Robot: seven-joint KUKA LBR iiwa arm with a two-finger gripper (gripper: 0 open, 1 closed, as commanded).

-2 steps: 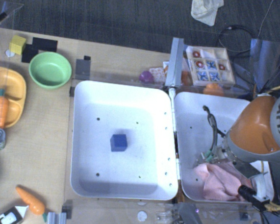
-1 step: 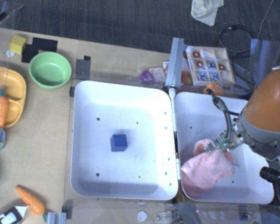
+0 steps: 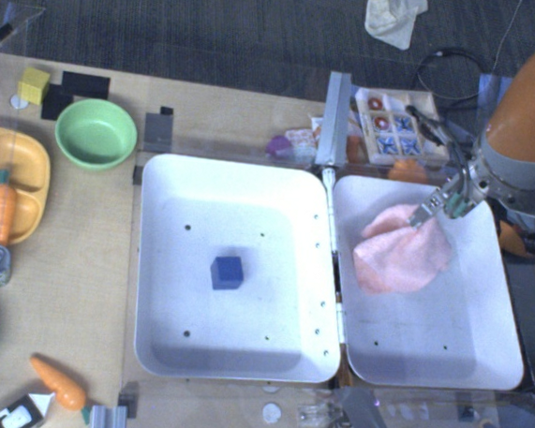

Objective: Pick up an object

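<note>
Gripper [image 3: 434, 212] is seen pinching the upper edge of the pink cloth [image 3: 401, 254] in the right bin [image 3: 485, 305]; a slow, vertical lift is advised.

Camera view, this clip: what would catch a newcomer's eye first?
Probably the pink cloth bunched in the right bin, with the gripper at its upper edge and a corner of the cloth drawn up toward it. Next, the lone blue cube near the middle of the left bin. The green bowl stands out on the bench, left of the bins.
</note>
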